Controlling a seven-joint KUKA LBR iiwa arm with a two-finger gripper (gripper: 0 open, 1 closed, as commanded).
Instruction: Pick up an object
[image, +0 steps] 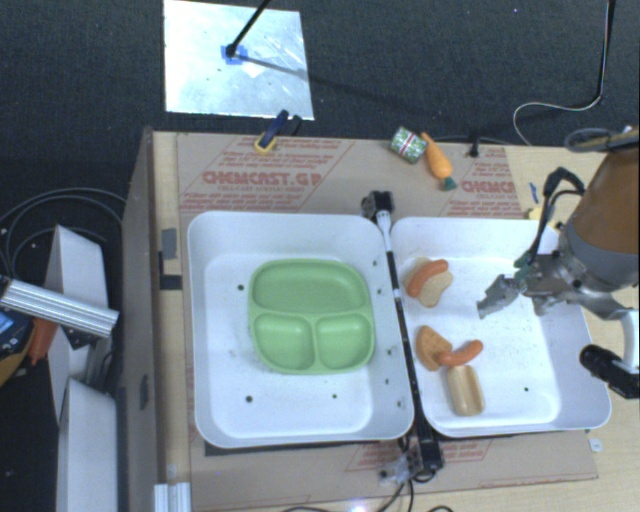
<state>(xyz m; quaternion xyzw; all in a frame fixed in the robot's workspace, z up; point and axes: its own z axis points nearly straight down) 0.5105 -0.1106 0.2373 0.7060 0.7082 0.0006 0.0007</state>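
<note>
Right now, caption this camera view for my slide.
Gripper hovers over right bin of toy food; green tray sits in left bin.

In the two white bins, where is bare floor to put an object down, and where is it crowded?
Left bin: the green divided plate takes the middle; bare floor runs around it, widest toward the left wall and near edge. Right bin: crowded at its left side, with the hot dog, sausage pieces and bun. Bare floor lies below the hand.

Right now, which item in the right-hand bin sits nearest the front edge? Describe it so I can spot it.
Look in the right bin, beside the divider, at its front. Below the orange pieces lies a tan, bun-like cylinder, lengthwise toward the front. It is the sole plain beige piece there.
</note>
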